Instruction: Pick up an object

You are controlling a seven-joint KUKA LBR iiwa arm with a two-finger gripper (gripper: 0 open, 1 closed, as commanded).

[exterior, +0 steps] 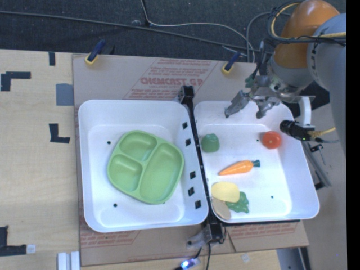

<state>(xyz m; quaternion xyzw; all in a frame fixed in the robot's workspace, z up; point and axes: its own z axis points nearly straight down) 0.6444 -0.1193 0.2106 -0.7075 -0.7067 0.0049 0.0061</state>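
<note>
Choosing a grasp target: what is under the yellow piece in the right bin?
The yellow toy piece lies over a green leafy toy and a tan piece; their covered parts are hidden.

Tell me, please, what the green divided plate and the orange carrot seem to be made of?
The light green divided plate looks like moulded plastic with a smooth, slightly matte finish: uniform colour, soft rounded compartment ridges. The orange toy carrot is probably plastic too, judging by its flat even colour, though rubber is possible.

Dark carpet, wooden bench, cardboard sheet, black cables
</note>
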